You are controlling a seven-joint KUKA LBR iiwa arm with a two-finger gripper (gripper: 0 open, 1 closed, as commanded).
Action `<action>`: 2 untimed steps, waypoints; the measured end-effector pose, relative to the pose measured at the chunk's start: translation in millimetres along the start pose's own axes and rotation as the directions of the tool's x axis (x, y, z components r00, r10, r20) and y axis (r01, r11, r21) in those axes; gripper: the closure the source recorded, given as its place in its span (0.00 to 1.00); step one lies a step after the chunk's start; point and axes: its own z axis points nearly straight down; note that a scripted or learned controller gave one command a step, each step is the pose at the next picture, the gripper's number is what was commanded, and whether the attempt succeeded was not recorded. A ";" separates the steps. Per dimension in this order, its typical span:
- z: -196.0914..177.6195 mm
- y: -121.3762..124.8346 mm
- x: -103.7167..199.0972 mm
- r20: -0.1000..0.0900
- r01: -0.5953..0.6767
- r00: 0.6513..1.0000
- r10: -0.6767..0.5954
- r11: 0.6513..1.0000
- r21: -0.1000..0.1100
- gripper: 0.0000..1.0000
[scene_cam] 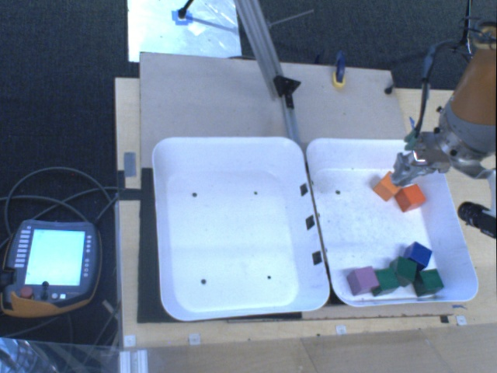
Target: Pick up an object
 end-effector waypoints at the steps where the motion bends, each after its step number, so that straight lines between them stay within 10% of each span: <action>1: 16.1 8.7 53.3 -0.003 0.005 1.000 -0.005 1.000 0.006 1.00; 2: 16.3 23.1 99.0 -0.002 0.005 1.000 -0.005 1.000 0.003 1.00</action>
